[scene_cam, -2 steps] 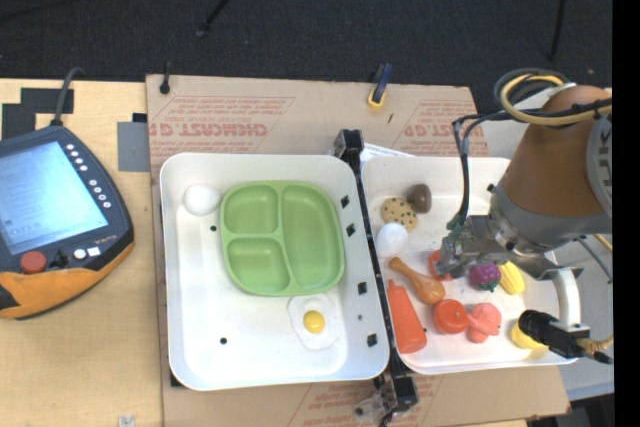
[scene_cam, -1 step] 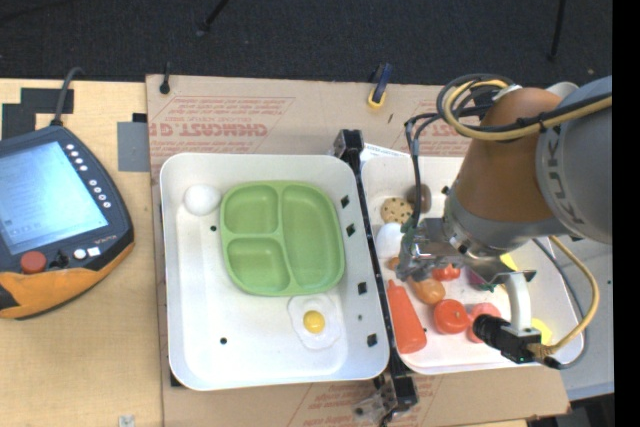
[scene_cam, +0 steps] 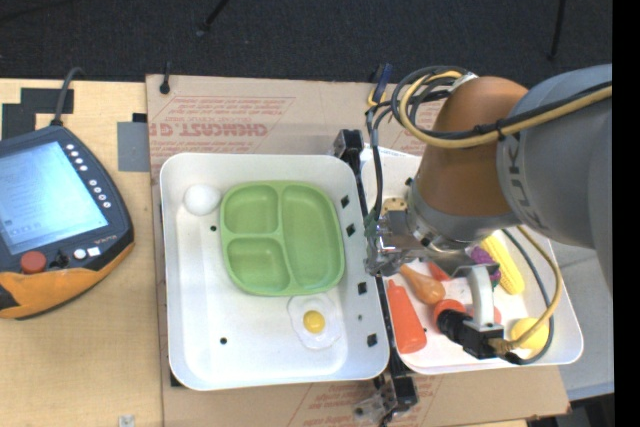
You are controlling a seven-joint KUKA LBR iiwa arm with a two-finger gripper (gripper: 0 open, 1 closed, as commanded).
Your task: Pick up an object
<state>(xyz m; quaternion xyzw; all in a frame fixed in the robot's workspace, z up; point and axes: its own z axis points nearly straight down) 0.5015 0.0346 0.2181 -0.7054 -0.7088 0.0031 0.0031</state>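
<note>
1. At the far left of the desk (scene_cam: 90, 355), a teach pendant (scene_cam: 55, 210) lies with its lit screen facing up. An orange underside shows along its near edge.
2. Next comes a cardboard sheet (scene_cam: 230, 120) with red print, and both white bins rest on it.
3. The left bin (scene_cam: 190, 335) holds three loose objects. A white ball (scene_cam: 201, 199) sits in its far left corner, a green divided plate (scene_cam: 282, 237) lies in the middle, and a toy fried egg (scene_cam: 314, 322) lies just beside the plate's near edge.
4. The gripper (scene_cam: 383, 253) hangs low over the wall where the two bins meet, close to the plate's right side. The wrist above hides it, so I cannot tell whether it is apart or together.
5. Inside the right bin (scene_cam: 565, 350), a red-orange toy carrot (scene_cam: 405, 317) lies along the left wall toward the near end. A brownish-orange toy piece (scene_cam: 425, 287) lies just beside the carrot's far end, close under the gripper.
6. Farther right, a yellow toy corn cob (scene_cam: 506, 263) lies tilted, with a small purple piece (scene_cam: 483, 255) beside it that is partly hidden.
7. The grey arm (scene_cam: 570, 165), with its orange band (scene_cam: 470, 145), reaches in from the right and covers the far half of the right bin.
</note>
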